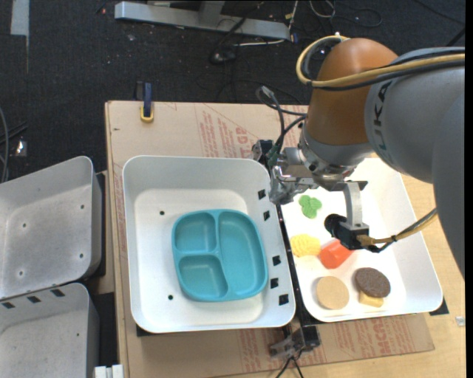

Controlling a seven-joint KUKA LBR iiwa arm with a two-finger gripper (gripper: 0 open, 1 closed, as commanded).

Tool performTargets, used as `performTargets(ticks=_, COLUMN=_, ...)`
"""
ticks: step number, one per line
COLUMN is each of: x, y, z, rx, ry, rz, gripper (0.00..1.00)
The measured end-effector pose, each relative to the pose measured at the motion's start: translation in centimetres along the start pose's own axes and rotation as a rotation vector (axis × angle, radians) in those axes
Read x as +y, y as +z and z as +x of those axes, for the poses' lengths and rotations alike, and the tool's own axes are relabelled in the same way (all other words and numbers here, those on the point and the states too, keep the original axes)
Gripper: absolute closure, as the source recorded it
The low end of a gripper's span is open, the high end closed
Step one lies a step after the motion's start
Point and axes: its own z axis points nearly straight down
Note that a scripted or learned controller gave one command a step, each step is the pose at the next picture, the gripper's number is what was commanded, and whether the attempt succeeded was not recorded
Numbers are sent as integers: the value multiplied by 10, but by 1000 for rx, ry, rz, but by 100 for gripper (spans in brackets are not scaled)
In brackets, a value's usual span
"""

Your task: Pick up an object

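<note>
Green toy [310,205] beside down-pointed claw [280,190]

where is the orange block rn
In the camera view, the orange block lies in the right-hand bin, beside the yellow piece on its left and above the tan disc.

Dark speckled floor [59,74] all round. Surface [192,133] topped with brown cardboard, red print. Yellow-blue clamp [147,103] at far edge. Grey metal bar [199,21] and loose cables [229,48] beyond. White perforated panels [44,214] left.
</note>
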Motion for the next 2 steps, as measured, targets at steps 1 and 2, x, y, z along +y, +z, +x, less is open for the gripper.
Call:
performTargets(ticks=1, x=2, y=16, z=52, rx=0, ry=0, rz=0, gripper=100)
performTargets(ticks=2, x=3, y=15, z=49, rx=-1, ry=5, rz=-1, gripper=0)
